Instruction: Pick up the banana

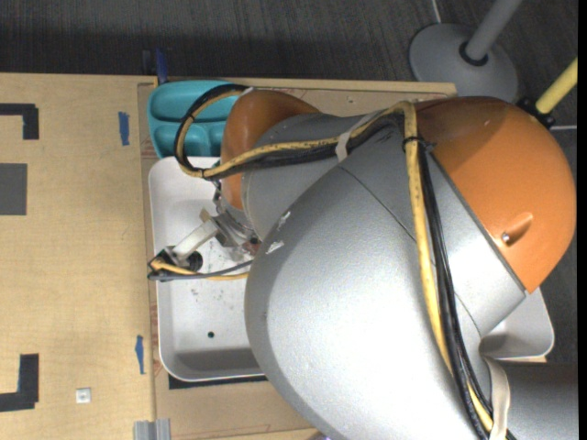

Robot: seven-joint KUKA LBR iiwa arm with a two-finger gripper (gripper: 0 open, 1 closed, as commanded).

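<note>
The grey arm (367,273) is reaching across the table (73,246) and covering most of a white bin (183,337). The claw (231,232) is hanging low over the bin's far half (whether it is open or closed cannot be told). A teal thing (179,117) is sitting by the bin's far left corner, near the table's far edge. Where the banana is lying cannot be told.

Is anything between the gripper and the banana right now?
Cannot tell. The arm covers most of the white bin, so the banana is hidden, as is whatever lies under the gripper. In the bin's uncovered part, a teal object sits at the far end, apart from the gripper.
</note>
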